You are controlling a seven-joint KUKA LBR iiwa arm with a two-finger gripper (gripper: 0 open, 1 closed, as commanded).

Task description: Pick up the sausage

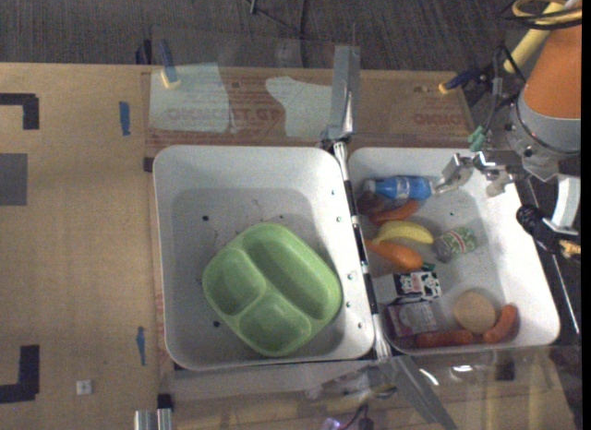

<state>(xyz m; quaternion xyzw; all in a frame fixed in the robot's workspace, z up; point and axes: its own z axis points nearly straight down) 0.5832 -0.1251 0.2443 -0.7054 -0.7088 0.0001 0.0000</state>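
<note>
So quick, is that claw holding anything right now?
Claw: hanging over the right bin's far edge beside the blue bottle, nothing seen in it; open or closed cannot be told.

Two shallow white bins sit side by side on the wooden bench (74,262). The left bin (175,179) holds a green three-compartment plastic tray (271,287), lying toward its near side. The right bin (526,280) holds the rest. At its far left lies a clear bottle with a blue label (397,187); just before it come an orange carrot-shaped piece (399,209), a yellow banana (404,232) and another orange piece (397,254), stacked front to back along the left wall. Right of the banana lies a small green-labelled can (457,241). Nearer, a black-and-white milk carton (417,283) sits behind a dark purple packet (406,316). A long reddish sausage (445,337) lies along the near wall, with a round tan bun (475,310) just behind it and a short orange-red sausage (502,323) right of the bun. The gripper (471,168) hovers over the far edge of the right bin, right of the bottle.
</note>
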